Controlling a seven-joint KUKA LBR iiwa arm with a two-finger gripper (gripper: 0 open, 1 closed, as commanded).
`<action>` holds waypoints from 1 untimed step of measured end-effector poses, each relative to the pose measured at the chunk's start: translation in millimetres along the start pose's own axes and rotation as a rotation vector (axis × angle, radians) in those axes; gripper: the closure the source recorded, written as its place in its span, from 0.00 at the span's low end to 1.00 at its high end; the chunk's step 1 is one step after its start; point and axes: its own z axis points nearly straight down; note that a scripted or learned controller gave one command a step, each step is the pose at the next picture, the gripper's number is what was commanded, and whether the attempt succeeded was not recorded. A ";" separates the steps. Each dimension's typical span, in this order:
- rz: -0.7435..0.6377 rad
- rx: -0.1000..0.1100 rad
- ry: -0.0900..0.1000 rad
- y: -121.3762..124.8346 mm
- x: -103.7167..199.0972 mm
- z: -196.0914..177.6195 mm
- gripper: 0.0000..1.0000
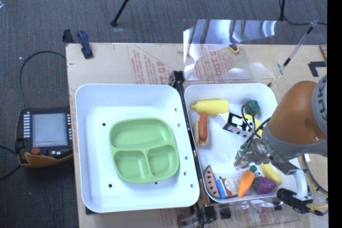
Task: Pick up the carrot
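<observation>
The orange carrot [246, 182] with a green top lies in the right bin [230, 86], near its front edge, pointing toward the front. My gripper [248, 159] hangs just behind and above the carrot's green end, under the orange wrist band [299, 115]. The arm's body hides how the jaws stand.
Around the carrot lie a watermelon slice [212, 181], a purple vegetable [265, 186] and a yellow piece [271, 173]. Further back are a yellow bottle [211, 107], a hot dog [203, 128], a green vegetable [252, 107] and a black-and-white card [236, 123]. The left bin [80, 115] holds a green divided plate [144, 149].
</observation>
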 end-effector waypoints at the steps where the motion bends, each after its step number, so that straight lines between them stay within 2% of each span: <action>1: 0.357 -0.006 -0.002 1.2 -5.9 -39.8 1.00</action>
